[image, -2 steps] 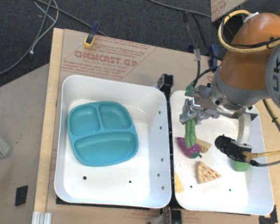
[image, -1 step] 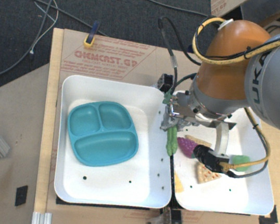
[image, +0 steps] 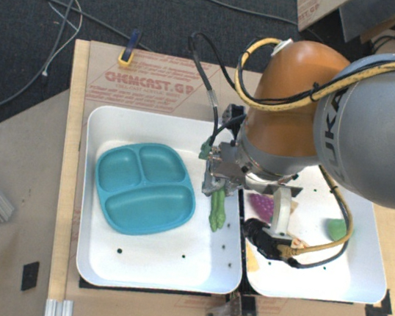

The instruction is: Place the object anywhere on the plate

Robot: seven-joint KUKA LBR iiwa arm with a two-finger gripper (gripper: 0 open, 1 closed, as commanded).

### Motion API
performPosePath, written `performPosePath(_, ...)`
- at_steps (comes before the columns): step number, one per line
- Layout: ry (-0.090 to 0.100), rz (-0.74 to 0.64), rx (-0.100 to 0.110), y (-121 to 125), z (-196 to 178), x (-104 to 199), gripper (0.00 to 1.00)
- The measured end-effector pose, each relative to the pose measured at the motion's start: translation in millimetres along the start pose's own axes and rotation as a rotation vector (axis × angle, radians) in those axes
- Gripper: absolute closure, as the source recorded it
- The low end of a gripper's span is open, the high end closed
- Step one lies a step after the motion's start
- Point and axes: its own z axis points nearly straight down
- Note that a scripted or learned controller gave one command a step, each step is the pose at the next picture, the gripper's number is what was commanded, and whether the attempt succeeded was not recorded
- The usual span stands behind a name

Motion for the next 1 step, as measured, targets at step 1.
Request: performPosePath(1,-0.001,0.004,-0.002,1.1,-0.2,-2.3,0.0)
